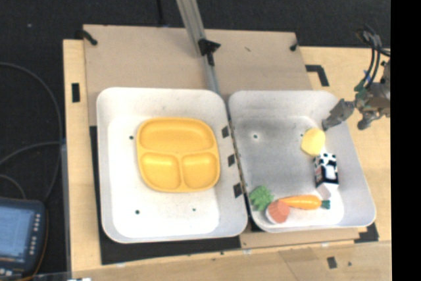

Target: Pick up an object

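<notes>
You have 2 white bins side by side on the counter (79,161). The left bin (118,207) holds a yellow 3-compartment tray (177,153), lying flat near the bin's middle. The right bin (276,122) holds the loose objects, all gathered toward its right and near edges.

Object positions, right bin:
- yellow lemon-shaped piece (314,141), right of centre, lying alone
- black-and-white carton (326,171), just below the lemon, against the right wall
- toy carrot (302,203), lying across the near edge, green tip pointing right
- red round piece (279,211), touching the carrot's left end
- green leafy piece (261,197), just left of the red piece, at the near left corner

Your claw (352,112) sits at the right bin's upper right rim, above and to the right of the lemon, apart from it. 1 grey finger (335,114) slants down-left over the rim. Fingers look spread apart; nothing sits between them.

A metal post (187,3) rises behind the bins.
</notes>
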